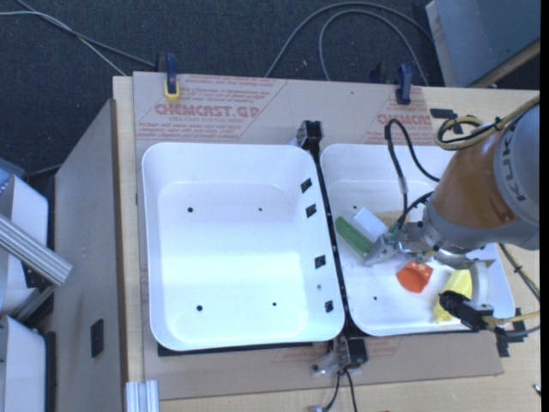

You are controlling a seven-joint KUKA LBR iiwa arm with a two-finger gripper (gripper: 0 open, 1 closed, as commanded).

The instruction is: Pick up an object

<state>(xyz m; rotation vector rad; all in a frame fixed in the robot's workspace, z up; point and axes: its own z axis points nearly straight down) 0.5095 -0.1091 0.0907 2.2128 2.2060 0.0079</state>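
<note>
In the right bin (377, 316) lie a green block (351, 233), a white block (369, 222) just behind it, an orange-red piece (415, 277) and a yellow piece (456, 287). My gripper (379, 251) hangs low over the bin's middle, right beside the green block's near end and left of the orange-red piece. The arm's orange band and grey wrist cover the bin's right part.
The left bin (163, 230) lies beside the right one, split from it by a black divider rail (322, 221). Blue clamps (171, 75) hold the cardboard base at the back. Cables loop over the right bin's far side.
</note>
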